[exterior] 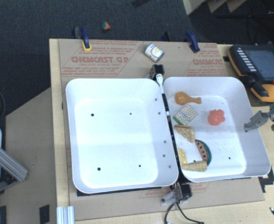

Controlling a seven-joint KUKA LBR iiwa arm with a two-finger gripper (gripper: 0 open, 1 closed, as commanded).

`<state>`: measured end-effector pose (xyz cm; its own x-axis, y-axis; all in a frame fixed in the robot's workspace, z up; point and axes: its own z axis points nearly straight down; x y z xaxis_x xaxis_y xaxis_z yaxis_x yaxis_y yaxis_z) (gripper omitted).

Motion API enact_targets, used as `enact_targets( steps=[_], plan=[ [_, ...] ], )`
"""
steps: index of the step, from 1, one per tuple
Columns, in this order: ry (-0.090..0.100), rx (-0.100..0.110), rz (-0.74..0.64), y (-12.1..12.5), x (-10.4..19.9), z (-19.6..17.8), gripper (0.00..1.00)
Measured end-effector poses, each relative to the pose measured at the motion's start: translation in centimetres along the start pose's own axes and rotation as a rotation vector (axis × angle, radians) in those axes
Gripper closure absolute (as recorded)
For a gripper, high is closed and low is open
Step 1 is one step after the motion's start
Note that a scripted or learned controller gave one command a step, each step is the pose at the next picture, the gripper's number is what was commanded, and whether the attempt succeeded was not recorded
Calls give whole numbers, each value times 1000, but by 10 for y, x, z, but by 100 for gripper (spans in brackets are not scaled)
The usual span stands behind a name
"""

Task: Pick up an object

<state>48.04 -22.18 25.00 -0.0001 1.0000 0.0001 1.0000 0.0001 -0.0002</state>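
Two shallow white bins are seen side by side on the table (127, 55), and the right bin (249, 125) is taken as the landmark for all places here.

Inside the right bin, the objects are gathered toward its left half. An orange drumstick-shaped toy (187, 98) is found near its far left corner. Just nearer the camera from it, a pale checkered piece (187, 113) is laid, and below that a tan wedge (185, 133) is set against the bin's left wall. A round pink-red object (215, 117) is placed apart from these, near the bin's middle. Toward the near left corner, a dark green and red watermelon slice (203, 151) is seen, with a yellowish wedge (194, 165) touching it at the near side.

The left bin (76, 125) is joined to the right bin's left wall.

Beyond the right bin's far left corner, a small white box (154, 52) is left on the table. A black and orange handheld pendant (260, 66) is seen past the bin's far right corner.

The claw (257, 121) is seen at the right bin's right rim, grey, with nothing visibly between its fingers; whether it is released or clenched cannot be told
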Motion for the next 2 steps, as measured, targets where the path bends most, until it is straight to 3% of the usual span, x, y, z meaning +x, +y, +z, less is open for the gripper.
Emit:
enact_targets(
  steps=[1, 2],
  plan=[
    [4, 2, -7, 14, 106, 171, 0],
    [-2, -3, 0, 14, 99, 155, 100]
  ],
)
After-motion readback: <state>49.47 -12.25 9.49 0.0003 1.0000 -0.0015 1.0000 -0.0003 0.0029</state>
